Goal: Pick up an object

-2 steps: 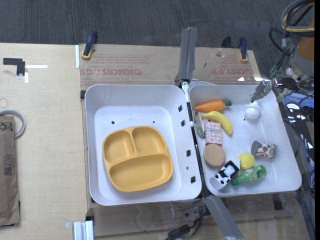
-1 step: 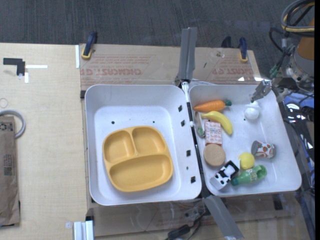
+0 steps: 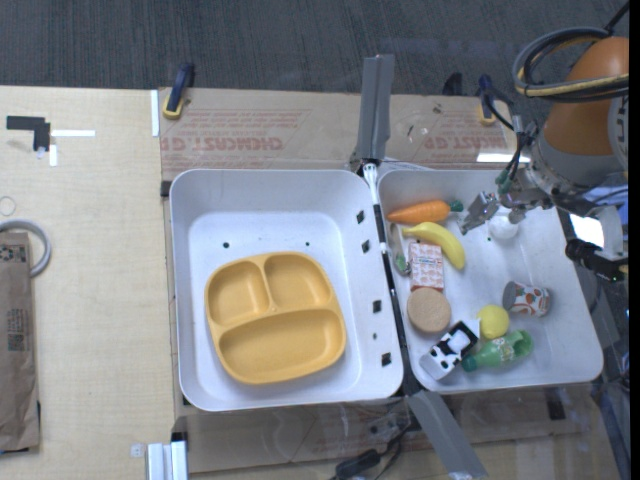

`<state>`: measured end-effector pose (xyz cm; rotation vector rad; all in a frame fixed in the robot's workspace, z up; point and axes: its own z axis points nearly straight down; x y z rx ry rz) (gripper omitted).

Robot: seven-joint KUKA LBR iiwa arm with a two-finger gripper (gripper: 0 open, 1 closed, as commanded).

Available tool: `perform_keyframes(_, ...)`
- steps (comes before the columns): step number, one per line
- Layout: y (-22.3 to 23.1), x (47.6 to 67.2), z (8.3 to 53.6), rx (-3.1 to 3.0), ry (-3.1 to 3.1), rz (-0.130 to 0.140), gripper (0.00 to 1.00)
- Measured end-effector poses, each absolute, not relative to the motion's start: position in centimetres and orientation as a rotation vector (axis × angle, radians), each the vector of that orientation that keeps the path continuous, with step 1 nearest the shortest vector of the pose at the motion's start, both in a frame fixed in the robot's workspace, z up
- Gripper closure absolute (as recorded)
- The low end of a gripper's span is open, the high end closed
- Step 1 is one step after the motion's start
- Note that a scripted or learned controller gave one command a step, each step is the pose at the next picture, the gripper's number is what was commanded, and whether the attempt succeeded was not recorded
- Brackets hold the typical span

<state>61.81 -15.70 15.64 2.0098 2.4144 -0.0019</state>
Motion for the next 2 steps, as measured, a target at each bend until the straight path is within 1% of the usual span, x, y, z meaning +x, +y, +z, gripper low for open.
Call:
perform_keyframes(1, -10.1, 60.7, 9.8, 1.775, 2.585, 0.004, 0.00)
perform_keyframes(2, -10.3, 60.9, 10.9, 1.777, 2.576, 0.008, 1.00)
